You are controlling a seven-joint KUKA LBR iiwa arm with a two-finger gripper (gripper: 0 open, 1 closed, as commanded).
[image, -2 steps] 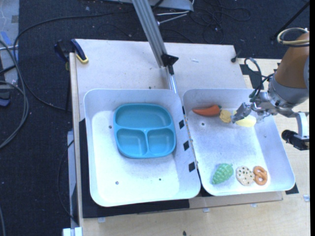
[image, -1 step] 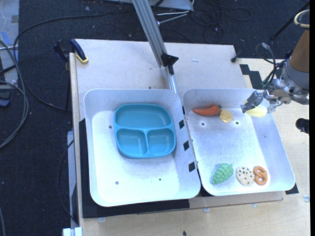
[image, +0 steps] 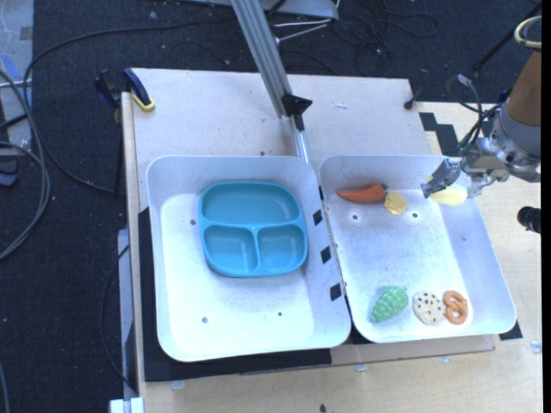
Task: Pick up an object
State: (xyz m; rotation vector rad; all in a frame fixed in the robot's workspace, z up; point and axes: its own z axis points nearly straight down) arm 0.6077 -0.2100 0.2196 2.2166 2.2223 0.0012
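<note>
Lemon [image: 451, 196] just under gripper [image: 449, 182]

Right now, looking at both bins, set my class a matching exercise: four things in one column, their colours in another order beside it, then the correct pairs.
Things:
1. divided tray
2. carrot
3. bunch of grapes
4. pretzel

Colours:
A. green
B. blue
C. brown-orange, looped
D. orange-red

Pairs: 1-B, 2-D, 3-A, 4-C
</note>
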